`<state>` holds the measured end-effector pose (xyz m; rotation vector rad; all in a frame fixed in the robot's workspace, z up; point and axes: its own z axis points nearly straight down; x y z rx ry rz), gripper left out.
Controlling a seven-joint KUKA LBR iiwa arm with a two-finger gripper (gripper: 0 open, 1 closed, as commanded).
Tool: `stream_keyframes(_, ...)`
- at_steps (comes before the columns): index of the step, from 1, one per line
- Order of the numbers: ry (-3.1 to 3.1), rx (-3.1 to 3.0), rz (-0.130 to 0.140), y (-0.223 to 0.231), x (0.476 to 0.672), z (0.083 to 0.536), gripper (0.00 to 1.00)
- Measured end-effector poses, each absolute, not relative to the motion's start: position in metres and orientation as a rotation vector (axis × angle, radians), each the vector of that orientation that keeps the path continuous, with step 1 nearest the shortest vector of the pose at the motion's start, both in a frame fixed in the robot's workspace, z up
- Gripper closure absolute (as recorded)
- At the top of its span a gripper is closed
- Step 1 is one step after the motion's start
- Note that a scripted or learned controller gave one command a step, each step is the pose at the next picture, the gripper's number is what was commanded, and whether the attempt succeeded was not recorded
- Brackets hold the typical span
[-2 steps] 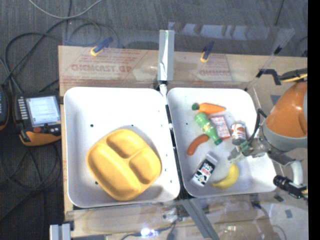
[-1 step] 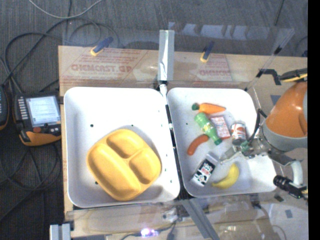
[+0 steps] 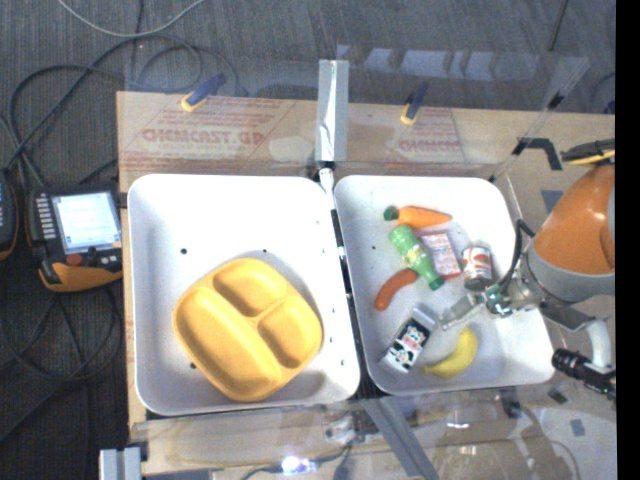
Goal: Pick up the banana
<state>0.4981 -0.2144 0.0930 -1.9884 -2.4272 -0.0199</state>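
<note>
Arm [image 3: 580,243]: rounded orange band, grey segment beneath. Wrist: metallic silver fittings, thin dark cable looping alongside. Pincer [image 3: 472,308]: slim, silver-grey, small. Black fitting at lower right.

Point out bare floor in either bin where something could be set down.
Left bin: bare along its far side, beyond the yellow tray. Right bin: a bare far-left corner; its middle is crowded from carrot to banana, beside the gripper.
</note>
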Motion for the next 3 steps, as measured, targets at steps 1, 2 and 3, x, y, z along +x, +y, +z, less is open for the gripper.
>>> stream_keyframes(1, -2.449, -1.99, -0.022, -0.2109, 0.493, 0.092, 0.0)
stream_keyframes(2, -2.623, -1.761, -0.006, -0.2129, 0.49, 0.0919, 0.0)
stream_keyframes(3, -2.624, -1.76, -0.015, -0.2109, 0.4918, 0.1018, 1.0)
